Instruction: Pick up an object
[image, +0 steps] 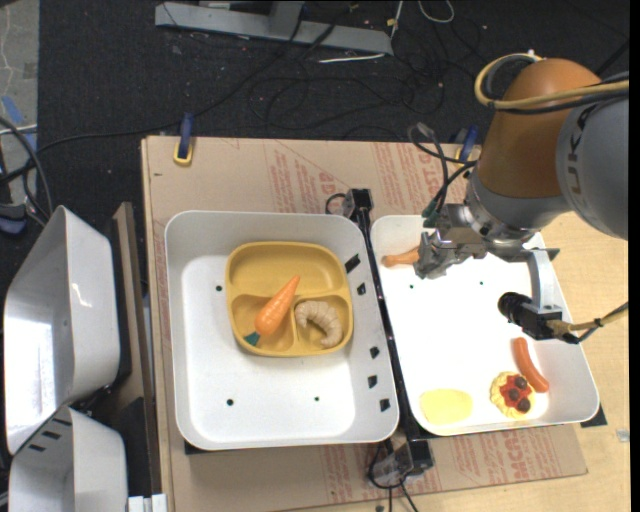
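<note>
The gripper (432, 257) sits at the upper left of the right bin (470, 340), w/ a small orange piece (400, 259) poking out to its left. Whether the tool is released or clenched can't be told from this angle, and whether that piece is actually gripped or just lying beside the tool is equally unclear.

To do the pick well: the orange piece lies close to the bin's upper-left corner and the divider, so I'd judge the approach should stay vertical and centred over the piece's long axis, closing across its narrow width. A slow lift straight up would show fast if the grasp took (many tries fail, so watch for the piece staying on the bin floor).

Other candidates in the right bin: a sausage (530, 364) at right, a small tart w/ red topping (514, 393) just below it, a yellow disc (446, 405) at lower centre. In the left bin (200, 300), a yellow divided plate (245, 270) holds a carrot (277, 305) and a shrimp (320, 322).

Hard to read: the wrist covers the tool tip, most of the orange piece is hidden under it, and a black part (520, 310) on the arm's cable can't be identified.
</note>
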